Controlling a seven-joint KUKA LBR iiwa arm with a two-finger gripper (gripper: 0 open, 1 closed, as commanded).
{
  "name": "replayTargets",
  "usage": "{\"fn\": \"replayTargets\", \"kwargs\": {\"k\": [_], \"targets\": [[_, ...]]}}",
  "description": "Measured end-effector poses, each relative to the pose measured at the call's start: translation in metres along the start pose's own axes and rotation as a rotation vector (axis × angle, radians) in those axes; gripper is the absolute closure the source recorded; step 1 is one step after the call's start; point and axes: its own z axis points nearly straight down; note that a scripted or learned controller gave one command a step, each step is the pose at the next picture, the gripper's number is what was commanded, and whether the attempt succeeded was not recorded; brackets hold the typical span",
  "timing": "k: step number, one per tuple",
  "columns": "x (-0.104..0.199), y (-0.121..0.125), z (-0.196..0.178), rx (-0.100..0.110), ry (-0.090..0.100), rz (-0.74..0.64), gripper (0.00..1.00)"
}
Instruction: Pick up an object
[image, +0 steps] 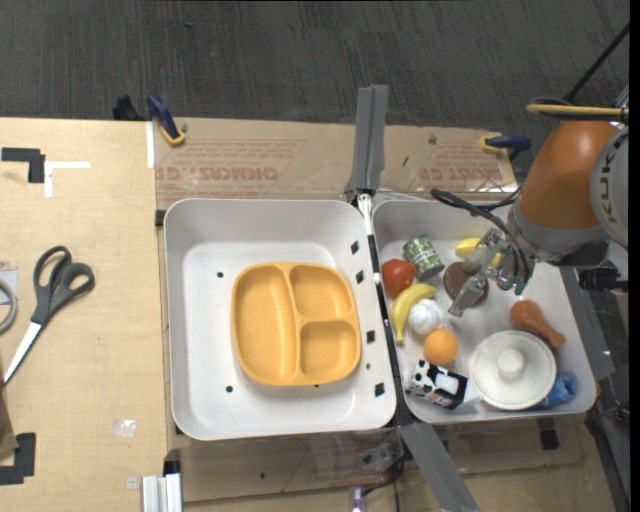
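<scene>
The claw (470, 292), its grip state impossible to tell, hovers at the right-hand bin (590, 330) above a brown object (458, 276); reaching phase, next needing a clean descent.

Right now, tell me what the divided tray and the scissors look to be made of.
Divided tray: likely plastic, matte orange-yellow, with smooth moulded compartments and soft rounded edges. Scissors: pale blades that look like metal, dark handles probably plastic; too small to be sure.
</scene>
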Motion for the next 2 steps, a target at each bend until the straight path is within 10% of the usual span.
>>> {"fn": "replayTargets", "kwargs": {"k": [1,2], "targets": [[-0.001,0.065,0.001,-0.002,0.002,0.101,0.0],[-0.041,-0.015,0.001,0.002,0.002,0.083,0.0]]}}
